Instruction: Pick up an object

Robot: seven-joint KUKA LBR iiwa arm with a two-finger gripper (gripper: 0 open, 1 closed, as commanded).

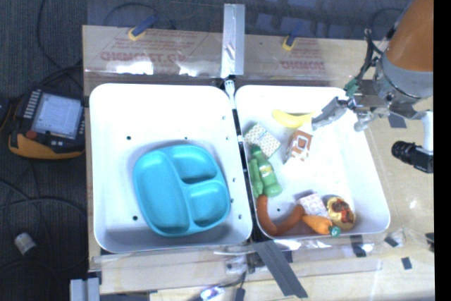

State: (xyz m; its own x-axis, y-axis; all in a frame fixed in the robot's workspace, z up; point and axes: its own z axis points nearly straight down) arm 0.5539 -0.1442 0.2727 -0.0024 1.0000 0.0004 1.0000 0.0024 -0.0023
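The blue divided tray (182, 187) lies nearest, filling the left bin (113, 109), left of the green bottle (263, 174). Right of the bottle in the right bin (366, 173) lie the small carton (299, 145), banana (291, 118), carrot (316, 224) and red sausage (276, 219). The tool (331, 113) hovers just right of the banana, holding nothing; whether it is open or closed I cannot tell.

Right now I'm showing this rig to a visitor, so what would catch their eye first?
Most likely the blue tray, lying alone in the left bin. Next, the clutter in the right bin: a banana near the back, a green bottle against the left wall, and a carrot among the toys at the front. The gripper hangs over the right bin's back, beside the banana.
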